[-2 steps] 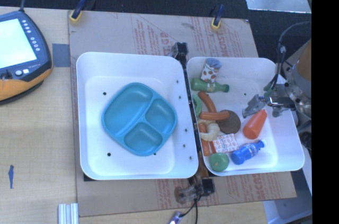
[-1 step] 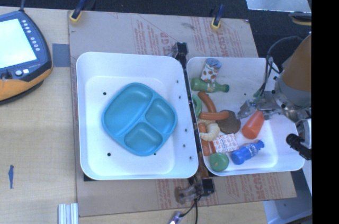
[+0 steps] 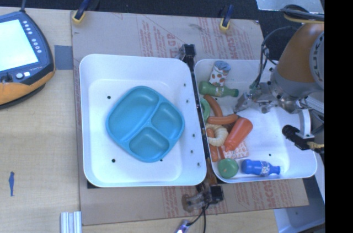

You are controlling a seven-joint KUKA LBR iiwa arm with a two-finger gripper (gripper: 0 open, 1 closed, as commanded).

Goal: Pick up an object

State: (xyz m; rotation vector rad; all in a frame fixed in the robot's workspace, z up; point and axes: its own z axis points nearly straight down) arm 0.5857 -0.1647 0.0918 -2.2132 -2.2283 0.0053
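The right bin (image 3: 273, 141) holds several toys along its left side. At the back stand a small patterned cup (image 3: 219, 73) and a green bottle (image 3: 218, 90) lying on its side. Below them are an orange sausage (image 3: 219, 112), a carrot (image 3: 237, 134), a pale ring-shaped piece (image 3: 217, 135), a green round fruit (image 3: 229, 168) and a blue bottle (image 3: 260, 168). My gripper (image 3: 249, 101) reaches in from the right and sits low over the bin, just right of the green bottle's neck and above the carrot. Nothing visibly hangs from it.
The left bin (image 3: 88, 116) carries a blue divided plate (image 3: 145, 123). A teach pendant (image 3: 19, 55) lies on the bench at far left. Blue clamps (image 3: 83, 7) (image 3: 225, 16) hold the board's back edge. The right bin's right half is bare white floor.
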